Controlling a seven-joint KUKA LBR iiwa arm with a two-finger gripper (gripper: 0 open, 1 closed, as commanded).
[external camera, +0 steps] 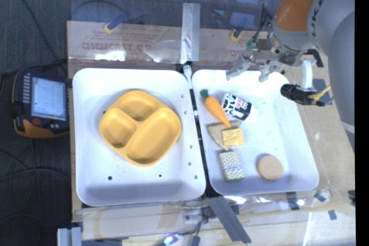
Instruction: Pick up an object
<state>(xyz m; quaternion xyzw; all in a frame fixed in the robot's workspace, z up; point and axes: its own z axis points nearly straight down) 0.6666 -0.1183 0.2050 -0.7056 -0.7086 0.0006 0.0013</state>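
Observation:
The right bin [288, 124] holds several small items: an orange carrot [217, 109], a black-and-white patterned piece [237, 106], a yellow block [233, 137] lying on a tan slice [215, 135], a speckled little box [231, 165] and a round tan disc [269, 167]. My gripper [251, 71] hangs over the far rim of that bin, above and behind the black-and-white piece. Its two fingers [234, 71] are spread apart, open, with nothing between them.
A yellow divided plate [140, 125] lies in the left bin [86, 181]. A raised divider [195, 124] separates the two bins. A handheld pendant [40, 102] sits off the bench at the left. The arm's orange band [295, 6] rises at the upper right.

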